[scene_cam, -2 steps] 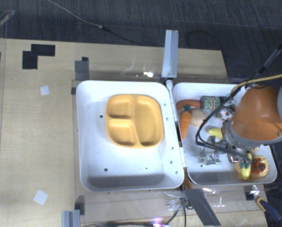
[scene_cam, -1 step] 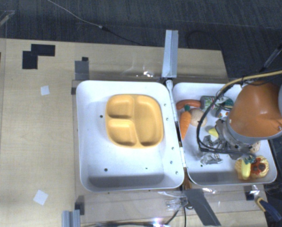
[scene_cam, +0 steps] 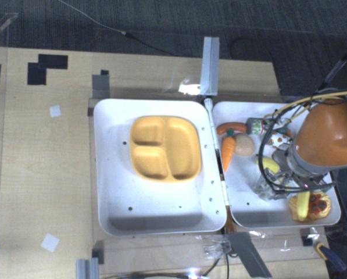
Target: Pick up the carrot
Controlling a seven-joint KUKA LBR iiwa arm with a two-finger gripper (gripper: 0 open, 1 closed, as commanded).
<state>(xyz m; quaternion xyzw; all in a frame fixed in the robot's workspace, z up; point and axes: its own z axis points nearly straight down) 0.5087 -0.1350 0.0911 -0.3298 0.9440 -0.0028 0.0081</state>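
An orange carrot [scene_cam: 226, 151] with a green top lies near the left wall of the right bin [scene_cam: 243, 214], its tip pointing toward the front. Just right of it rests a beige ball [scene_cam: 244, 146], and a sausage [scene_cam: 231, 127] lies behind it. The arm, with its orange band [scene_cam: 330, 133], hangs over the right half of that bin. My gripper [scene_cam: 272, 185] reaches down beneath the wrist, to the right of the carrot and apart from it. Cables and the wrist hide its fingers.
The left bin [scene_cam: 112, 156] holds a yellow divided plate [scene_cam: 164, 147]. In the right bin, a yellow banana [scene_cam: 301, 204] and a red-topped item [scene_cam: 319, 203] sit at the front right corner, and a small green-capped bottle [scene_cam: 256, 125] lies at the back. A metal post [scene_cam: 210, 65] stands behind the bins.
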